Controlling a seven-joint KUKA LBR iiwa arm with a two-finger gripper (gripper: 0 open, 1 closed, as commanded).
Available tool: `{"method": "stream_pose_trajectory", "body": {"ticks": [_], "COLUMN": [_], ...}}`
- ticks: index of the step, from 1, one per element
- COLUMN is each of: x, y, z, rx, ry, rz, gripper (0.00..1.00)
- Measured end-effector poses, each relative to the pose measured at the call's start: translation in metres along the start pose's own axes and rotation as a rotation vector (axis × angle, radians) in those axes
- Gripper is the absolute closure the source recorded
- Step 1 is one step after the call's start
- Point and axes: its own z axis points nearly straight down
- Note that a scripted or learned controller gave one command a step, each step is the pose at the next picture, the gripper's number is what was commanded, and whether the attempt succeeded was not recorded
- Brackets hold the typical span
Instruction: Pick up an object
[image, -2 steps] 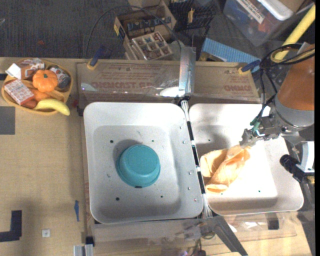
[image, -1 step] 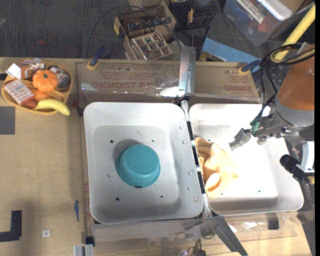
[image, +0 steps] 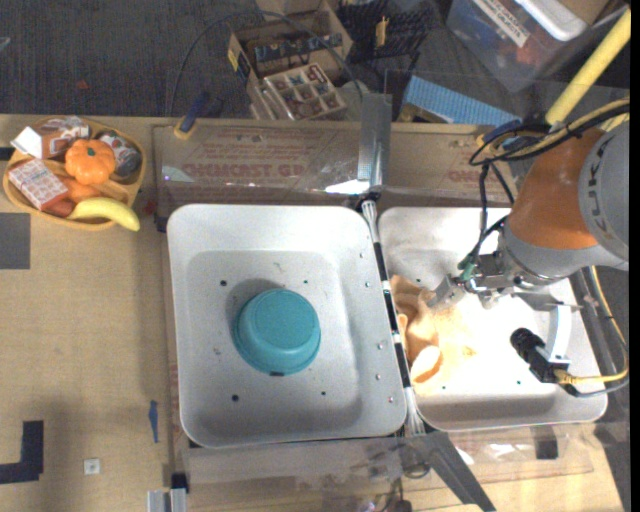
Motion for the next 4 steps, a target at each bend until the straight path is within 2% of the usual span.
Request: {"method": "stream_pose_trajectory", "body": {"ticks": [1, 2, 3, 4], "x": [-0.004, 0.000, 0.002, 0.002], "y": [0.024, 0.035, 0.037, 0.037], "z": [0.035, 0.045, 0.035, 0.035], "rx": [-0.002, -0.014, -0.020, -0.019], "ry": [-0.001, -0.003, 0.000, 0.000], "rz": [0.016, -0.098, -0.099, -0.099], "gripper": [0.00, 0.00, 1.00, 0.00]}}
